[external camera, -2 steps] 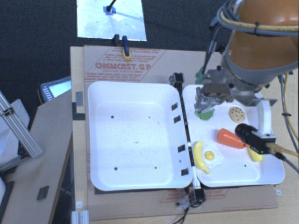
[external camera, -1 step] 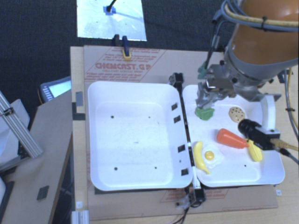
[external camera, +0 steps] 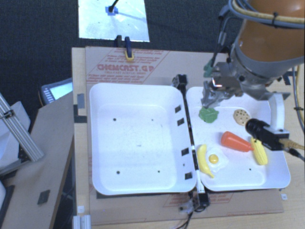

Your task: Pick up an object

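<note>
Inside right bin (external camera: 279, 178): one carrot (external camera: 235, 141), banana (external camera: 203, 159), corn (external camera: 259, 151), cookie (external camera: 241, 115), egg (external camera: 215, 159).

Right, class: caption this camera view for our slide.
End effector poised over green toy in right bin, beside carrot, banana, corn, cookie.

Both white bins look like smooth, slightly glossy plastic: the left bin (external camera: 138, 142) and, just beside it, the right bin (external camera: 276, 175). In the right bin, the carrot (external camera: 236, 141), banana (external camera: 203, 160), corn cob (external camera: 259, 151) and green leafy piece (external camera: 208, 114) have a smooth, moulded-plastic sheen. Under the bins lies matt brown cardboard (external camera: 128, 66) with red print. Beyond the cardboard, a square sheet (external camera: 113, 13) looks like dull brushed metal.
</note>
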`<state>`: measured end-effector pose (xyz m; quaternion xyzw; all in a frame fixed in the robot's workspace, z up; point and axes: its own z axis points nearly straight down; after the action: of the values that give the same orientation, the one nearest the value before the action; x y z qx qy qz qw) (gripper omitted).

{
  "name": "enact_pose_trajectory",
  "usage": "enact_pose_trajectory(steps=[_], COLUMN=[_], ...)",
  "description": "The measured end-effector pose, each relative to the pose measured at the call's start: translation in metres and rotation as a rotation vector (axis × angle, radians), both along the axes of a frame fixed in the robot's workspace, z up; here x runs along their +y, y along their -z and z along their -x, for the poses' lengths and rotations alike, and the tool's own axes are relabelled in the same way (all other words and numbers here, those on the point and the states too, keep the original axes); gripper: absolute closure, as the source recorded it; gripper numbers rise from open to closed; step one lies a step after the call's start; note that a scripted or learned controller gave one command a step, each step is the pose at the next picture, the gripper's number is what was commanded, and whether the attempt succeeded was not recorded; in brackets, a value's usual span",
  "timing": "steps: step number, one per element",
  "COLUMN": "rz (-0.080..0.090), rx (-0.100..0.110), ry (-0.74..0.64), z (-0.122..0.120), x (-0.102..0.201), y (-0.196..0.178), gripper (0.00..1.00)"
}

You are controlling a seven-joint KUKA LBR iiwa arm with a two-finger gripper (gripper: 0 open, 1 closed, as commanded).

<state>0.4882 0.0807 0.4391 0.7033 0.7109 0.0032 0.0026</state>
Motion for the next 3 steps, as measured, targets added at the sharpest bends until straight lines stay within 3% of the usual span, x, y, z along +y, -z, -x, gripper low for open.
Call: enact_pose_trajectory(steps=[1,2,3], rz=[0.0,0.002,0.0], rx=[-0.003,0.01,0.003], ry=[-0.005,0.014,0.005], z=[-0.001,0.002,0.001], x=[0.0,-0.037,-0.035], y=[-0.011,0.046,0.032], gripper=[1.0,1.0,1.0])
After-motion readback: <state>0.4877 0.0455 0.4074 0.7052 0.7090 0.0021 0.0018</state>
